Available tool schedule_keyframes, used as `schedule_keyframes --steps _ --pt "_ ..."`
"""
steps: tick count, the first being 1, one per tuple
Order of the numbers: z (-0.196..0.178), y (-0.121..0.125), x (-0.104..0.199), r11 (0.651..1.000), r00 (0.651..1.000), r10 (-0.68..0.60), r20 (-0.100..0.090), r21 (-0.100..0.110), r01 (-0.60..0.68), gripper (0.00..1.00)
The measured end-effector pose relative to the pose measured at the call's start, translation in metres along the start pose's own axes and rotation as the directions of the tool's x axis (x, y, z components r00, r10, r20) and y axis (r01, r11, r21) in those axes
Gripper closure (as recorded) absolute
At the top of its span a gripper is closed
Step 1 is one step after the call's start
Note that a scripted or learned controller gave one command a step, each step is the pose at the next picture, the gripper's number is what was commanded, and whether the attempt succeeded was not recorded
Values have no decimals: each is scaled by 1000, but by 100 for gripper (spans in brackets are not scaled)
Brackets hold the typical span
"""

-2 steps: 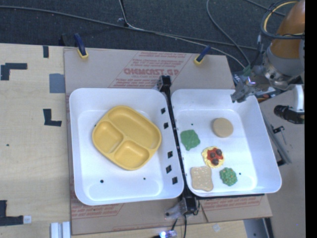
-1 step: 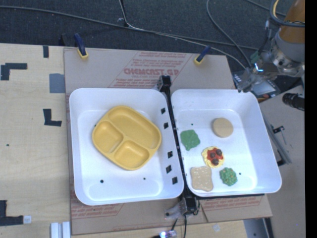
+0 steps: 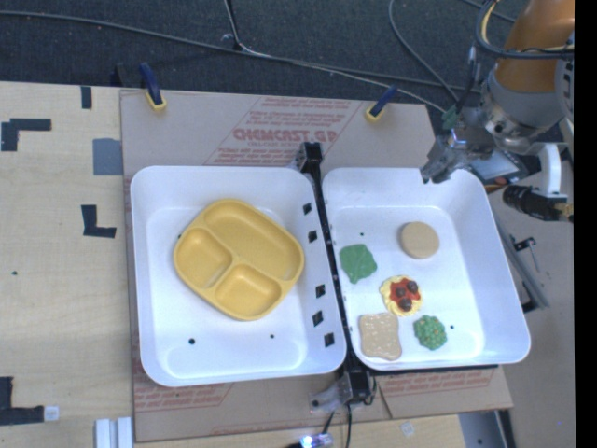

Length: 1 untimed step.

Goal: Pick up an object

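We are looking down at a slant on two shallow white bins sitting side by side on a bench, with the arm (image 3: 536,26) reaching in from the right. Its gripper (image 3: 437,168) is hanging over the far right corner of the right bin (image 3: 485,203), above the rim and well apart from every object; from this angle we cannot tell its state, and nothing is showing in it. We are judging the step in hand to be the approach, with no object chosen yet by contact. To do it well, we would be aiming for the cookie (image 3: 419,240), a round tan disc lying nearest the gripper with bare bin floor all around it (the other pieces are lying closer together, so a descent there is risking a nudge to a neighbour). Coming straight down, centred over the disc and straddling its width, is looking like the safest line, since the flat pieces are offering little height to catch. The right bin is holding five small food pieces: the cookie toward the far side, a leafy green piece (image 3: 357,262) near the divider, a yellow piece with red spots (image 3: 402,295) in the middle, a pale toast slice (image 3: 380,335) at the near edge, and a small green floret (image 3: 430,332) just beside it. The left bin (image 3: 149,250) is holding one yellow tray (image 3: 239,259) with three compartments, lying flat and turned at an angle.
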State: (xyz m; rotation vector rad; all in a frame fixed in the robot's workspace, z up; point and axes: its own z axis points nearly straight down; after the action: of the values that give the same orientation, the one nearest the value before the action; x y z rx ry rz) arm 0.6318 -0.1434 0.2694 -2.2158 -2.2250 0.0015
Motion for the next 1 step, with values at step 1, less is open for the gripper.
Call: schedule_keyframes --steps 1 --pt "-2 0 54 1000 1000 -2 -1 0 2 100"
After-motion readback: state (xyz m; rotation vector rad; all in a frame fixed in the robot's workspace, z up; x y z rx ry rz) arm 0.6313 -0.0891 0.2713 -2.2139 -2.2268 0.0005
